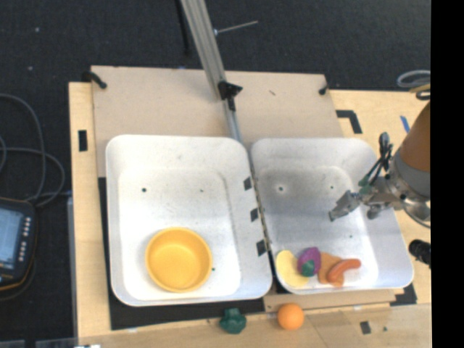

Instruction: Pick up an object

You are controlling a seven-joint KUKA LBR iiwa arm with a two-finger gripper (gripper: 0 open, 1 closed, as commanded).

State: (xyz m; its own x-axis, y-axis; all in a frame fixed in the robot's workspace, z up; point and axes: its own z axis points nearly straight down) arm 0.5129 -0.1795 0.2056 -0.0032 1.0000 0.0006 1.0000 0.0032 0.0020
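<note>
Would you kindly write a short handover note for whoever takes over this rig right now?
Gripper: over the right bin, nothing visible between its fingers.
Right bin: a cluster at the near edge, with a yellow piece, a purple piece, a green piece and an orange-red piece.
Left bin: yellow bowl.
On the bench, in front of the bins: orange ball, green toy.
Done: nothing picked. Left: grasp and lift one object.

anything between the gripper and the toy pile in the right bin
No, just bare white bin floor in the camera view between the gripper and the toy pile.

Dark carpeted floor [326, 27] around a pale wooden bench [275, 96]
</note>
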